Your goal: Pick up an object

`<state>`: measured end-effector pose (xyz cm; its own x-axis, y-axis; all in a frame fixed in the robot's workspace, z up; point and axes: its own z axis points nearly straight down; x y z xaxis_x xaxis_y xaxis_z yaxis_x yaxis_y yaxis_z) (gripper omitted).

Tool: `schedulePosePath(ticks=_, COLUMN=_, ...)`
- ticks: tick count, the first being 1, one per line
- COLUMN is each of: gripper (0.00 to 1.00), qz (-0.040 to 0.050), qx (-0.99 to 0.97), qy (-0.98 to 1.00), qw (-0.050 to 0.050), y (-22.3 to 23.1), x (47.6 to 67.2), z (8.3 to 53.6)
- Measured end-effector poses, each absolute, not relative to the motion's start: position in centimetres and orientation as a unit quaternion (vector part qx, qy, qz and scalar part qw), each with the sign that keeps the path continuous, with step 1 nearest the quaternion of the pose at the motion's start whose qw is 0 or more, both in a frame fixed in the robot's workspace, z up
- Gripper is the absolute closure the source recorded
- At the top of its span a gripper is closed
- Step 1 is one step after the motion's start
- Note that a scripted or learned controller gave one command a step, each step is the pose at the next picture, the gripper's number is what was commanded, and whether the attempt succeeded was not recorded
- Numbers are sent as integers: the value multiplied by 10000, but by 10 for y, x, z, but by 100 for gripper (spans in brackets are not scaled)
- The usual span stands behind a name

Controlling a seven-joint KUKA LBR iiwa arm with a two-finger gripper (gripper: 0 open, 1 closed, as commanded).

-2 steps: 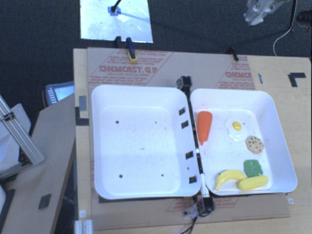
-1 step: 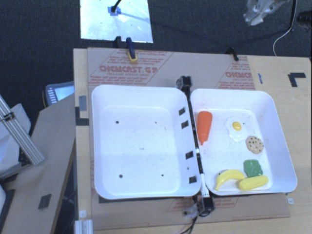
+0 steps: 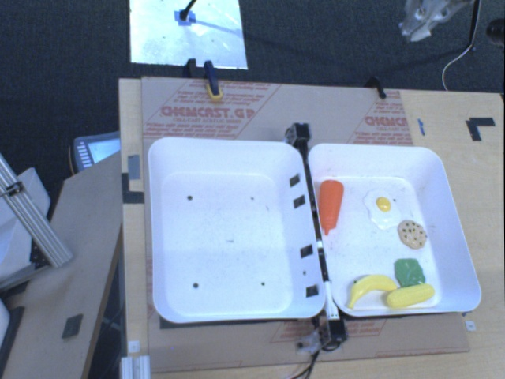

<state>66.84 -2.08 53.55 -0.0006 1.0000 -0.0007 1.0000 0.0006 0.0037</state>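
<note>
White plastic bins sit side by side on the bench; the left bin (image 3: 221, 227) carries no objs, the right bin (image 3: 442, 212) holds all candidates. We locate the carrot (image 3: 330, 204) near the divider, the fried egg (image 3: 383, 209) toward the centre, the cookie (image 3: 412, 234) just right of it, and the banana (image 3: 369, 287), green piece (image 3: 409, 271) and yellow piece (image 3: 410, 295) bunched at the front wall.

Gripper (image 3: 422, 14) hangs at the top right, well apart from the bins and off the bench. We cannot tell its opening state; the assy is blurred and partly cropped by the frame edge.

Failure risks, as we judge them:
- Egg and cookie are flat; a pinch may close above them w/o purchase.
- Front cluster: the three items touch or nearly touch, so a descent may nudge a neighbour or catch two.
- Items near walls or divider may block one side of the approach.

Green piece identity is unclear at this res.
</note>
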Motion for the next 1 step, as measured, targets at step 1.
schedulePosePath(ticks=1, gripper=100, qz=10, qx=7071, qy=7071, qw=15, y=-29, x=668, z=535)
